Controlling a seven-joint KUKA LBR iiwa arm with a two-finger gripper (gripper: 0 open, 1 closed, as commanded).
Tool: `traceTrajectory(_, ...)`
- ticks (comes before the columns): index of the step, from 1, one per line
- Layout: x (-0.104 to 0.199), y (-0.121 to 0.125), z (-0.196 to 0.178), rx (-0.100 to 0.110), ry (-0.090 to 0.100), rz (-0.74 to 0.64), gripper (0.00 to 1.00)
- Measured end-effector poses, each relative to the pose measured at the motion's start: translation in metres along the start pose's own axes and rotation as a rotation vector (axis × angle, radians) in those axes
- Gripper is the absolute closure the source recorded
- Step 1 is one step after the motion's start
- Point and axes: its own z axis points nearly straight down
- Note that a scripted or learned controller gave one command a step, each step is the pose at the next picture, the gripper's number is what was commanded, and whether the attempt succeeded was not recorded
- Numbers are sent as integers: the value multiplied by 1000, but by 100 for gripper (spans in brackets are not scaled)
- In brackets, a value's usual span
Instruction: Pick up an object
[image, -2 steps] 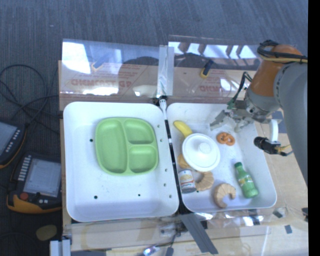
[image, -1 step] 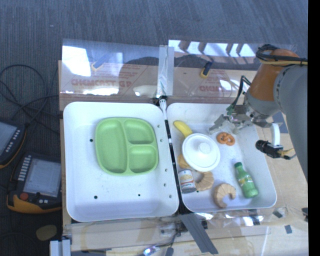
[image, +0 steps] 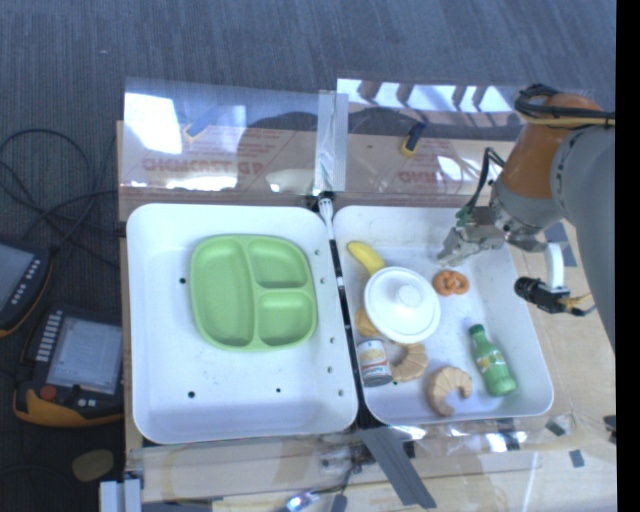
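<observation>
My gripper (image: 452, 250) hangs over the back of the right bin (image: 530, 400), fingers spread apart with nothing between them. Just below the fingertips lies an orange pretzel-shaped toy (image: 451, 283). A yellow banana (image: 365, 257) lies at the bin's back left. A white round lidded bowl (image: 402, 303) sits in the middle. A green bottle (image: 492, 360) lies on the right. Two tan croissants (image: 447, 387) (image: 409, 361) and a small can (image: 374, 361) lie near the front.
The left bin (image: 160, 400) holds a green divided plate (image: 254, 291). Clear plastic walls (image: 330, 140) stand behind both bins. A black clip (image: 540, 292) on the arm's cable overhangs the right bin's edge. Devices and cables lie on the floor at left.
</observation>
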Motion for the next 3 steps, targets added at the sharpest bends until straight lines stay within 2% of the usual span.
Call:
traceTrajectory(1,0,0,0,0,0,0,0)
traceTrajectory(2,6,-15,10,0,1,2,0)
traceTrajectory(3,6,-21,10,0,-2,-80,0)
